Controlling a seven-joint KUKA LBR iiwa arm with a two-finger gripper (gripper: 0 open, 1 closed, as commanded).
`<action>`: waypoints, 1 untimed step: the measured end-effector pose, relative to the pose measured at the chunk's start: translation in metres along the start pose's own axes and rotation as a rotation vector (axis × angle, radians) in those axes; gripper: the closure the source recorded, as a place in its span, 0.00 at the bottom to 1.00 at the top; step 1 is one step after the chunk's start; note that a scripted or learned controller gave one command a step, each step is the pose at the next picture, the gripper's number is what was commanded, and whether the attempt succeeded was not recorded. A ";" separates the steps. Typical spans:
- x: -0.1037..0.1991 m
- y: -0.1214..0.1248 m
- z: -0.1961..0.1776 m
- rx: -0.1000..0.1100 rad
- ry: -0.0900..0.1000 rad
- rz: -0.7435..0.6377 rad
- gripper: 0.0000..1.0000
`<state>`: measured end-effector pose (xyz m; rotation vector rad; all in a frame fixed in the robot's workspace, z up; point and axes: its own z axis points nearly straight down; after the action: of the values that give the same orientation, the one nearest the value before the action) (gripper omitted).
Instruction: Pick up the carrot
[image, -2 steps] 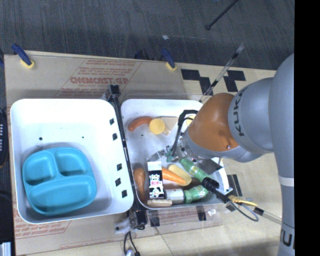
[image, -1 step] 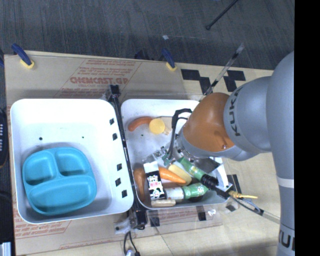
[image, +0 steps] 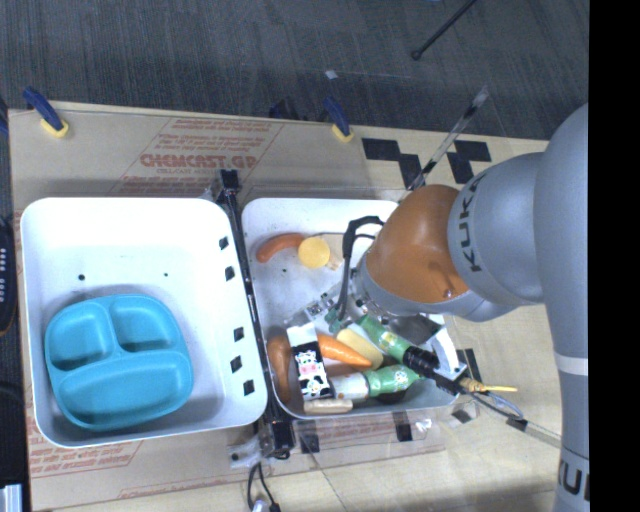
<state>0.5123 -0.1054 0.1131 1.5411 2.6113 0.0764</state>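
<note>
Lying in the right bin: carrot, bottles.

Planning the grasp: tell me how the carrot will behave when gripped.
The carrot looks like smooth, stiff plastic, so probably rigid and light. Its tapered, rounded shape may slip or roll. It lies wedged among bottles and a carton, so neighbours will likely shift.

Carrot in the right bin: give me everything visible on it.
The carrot is a short orange piece, smooth and glossy like toy plastic, tapering toward its lower-right end. It lies flat and slanted in the lower middle of the right bin, amid clutter: a milk carton just left of it, a green bottle on its right, another green bottle below. The arm's orange band hangs just above it. Its upper end is partly hidden.
</note>
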 end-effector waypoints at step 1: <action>-0.008 -0.007 0.001 0.006 -0.004 0.113 0.00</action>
<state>0.5101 -0.1155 0.1119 1.6879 2.5218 0.0739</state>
